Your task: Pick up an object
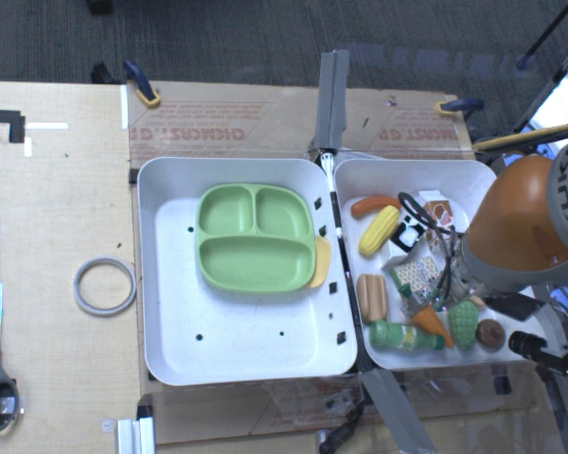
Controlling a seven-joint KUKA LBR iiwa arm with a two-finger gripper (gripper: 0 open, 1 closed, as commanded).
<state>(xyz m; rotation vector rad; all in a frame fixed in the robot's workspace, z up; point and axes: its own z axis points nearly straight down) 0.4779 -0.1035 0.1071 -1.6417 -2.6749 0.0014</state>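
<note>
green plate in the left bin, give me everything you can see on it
The green plate is a pale green, matte, plastic-looking tray with rounded corners and three sections: two smaller ones along the far side and one wide one along the near side. All three look bare. It lies flat, right side up, on the floor of the left bin, in the far half and a little towards the divider. A yellow piece pokes out from under its right edge, touching it. Nothing else touches it.

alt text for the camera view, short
A grey-and-orange robot arm reaches into the right white bin, over toy food including a corn cob and a hot dog. The left bin holds a green divided plate.
</note>
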